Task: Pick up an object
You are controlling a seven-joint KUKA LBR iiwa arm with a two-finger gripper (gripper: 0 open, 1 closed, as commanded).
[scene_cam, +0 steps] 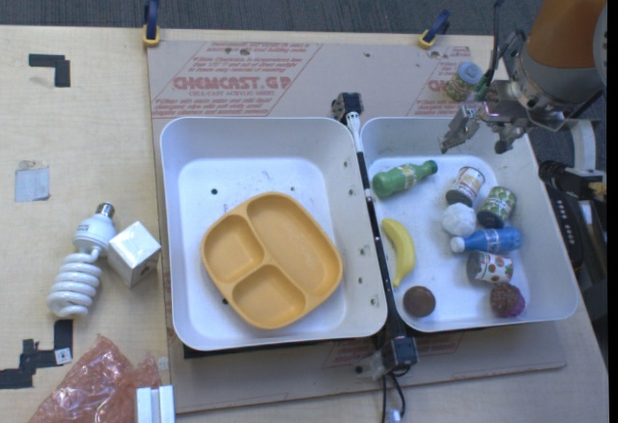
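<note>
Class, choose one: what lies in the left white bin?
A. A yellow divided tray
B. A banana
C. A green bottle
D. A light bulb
A: the yellow divided tray rests inside the left white bin, while the banana and green bottle lie in the right bin.

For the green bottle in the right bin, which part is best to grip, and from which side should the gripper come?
Probably the wide body of the green bottle, from straight above. It lies on its side, neck toward the right, apart from the banana, so fingers could close across its width.
</note>
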